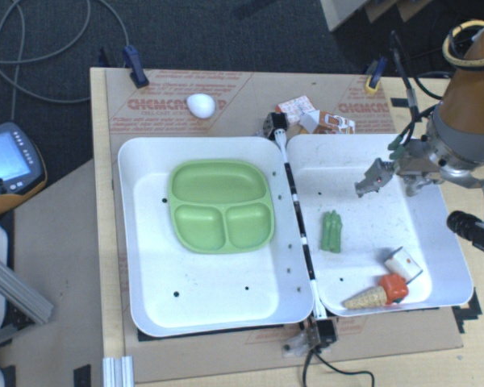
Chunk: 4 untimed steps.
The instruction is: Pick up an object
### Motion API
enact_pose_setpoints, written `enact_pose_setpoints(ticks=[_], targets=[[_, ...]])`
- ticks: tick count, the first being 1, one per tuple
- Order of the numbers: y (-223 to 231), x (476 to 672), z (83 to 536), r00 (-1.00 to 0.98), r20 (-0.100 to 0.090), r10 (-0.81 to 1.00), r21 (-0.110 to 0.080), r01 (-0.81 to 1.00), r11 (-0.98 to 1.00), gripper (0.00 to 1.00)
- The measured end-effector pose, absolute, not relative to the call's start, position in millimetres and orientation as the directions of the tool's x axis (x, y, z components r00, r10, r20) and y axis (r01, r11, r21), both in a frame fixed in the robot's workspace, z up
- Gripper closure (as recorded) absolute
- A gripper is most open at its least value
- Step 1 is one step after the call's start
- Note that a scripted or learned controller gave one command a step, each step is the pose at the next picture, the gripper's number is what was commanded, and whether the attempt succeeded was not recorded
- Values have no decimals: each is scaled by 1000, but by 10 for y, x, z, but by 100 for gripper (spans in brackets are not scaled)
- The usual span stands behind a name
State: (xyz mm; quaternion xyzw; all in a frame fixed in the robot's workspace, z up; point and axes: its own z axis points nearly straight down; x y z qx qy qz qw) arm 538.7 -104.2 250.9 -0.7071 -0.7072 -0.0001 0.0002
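The arm (460,111) comes in over the right bin (436,216), and the gripper (387,176) hangs above that bin's upper middle with nothing between its fingers. One grey finger (371,180) juts out toward the divider, but whether the pair stands apart or together I cannot tell from up here. Down in the right bin, a green piece (331,232) lies below the gripper, well apart from it. Toward the bin's lower corner sit a small white block (405,263), an orange-red piece (394,289) touching it from below, and a pale cone (365,299) lying on its side against the orange-red piece. Left of the right bin, the left bin (145,216) carries a green divided plate (222,205). Beyond the bins, a white egg-shaped thing (200,105) rests on the bench (105,216).
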Motion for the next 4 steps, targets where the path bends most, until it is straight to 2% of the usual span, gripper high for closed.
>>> enact_pose_setpoints(ticks=[1,2,3,4], targets=[[-760,5634,1842,0,1,1000,-2,1000,0,0],[-916,5458,844,1,0,1000,0,1000,-1,0],[-934,5320,843,1,1,1000,-2,1000,-1,0],[-933,5322,941,2,1,1000,-1,1000,-2,100]])
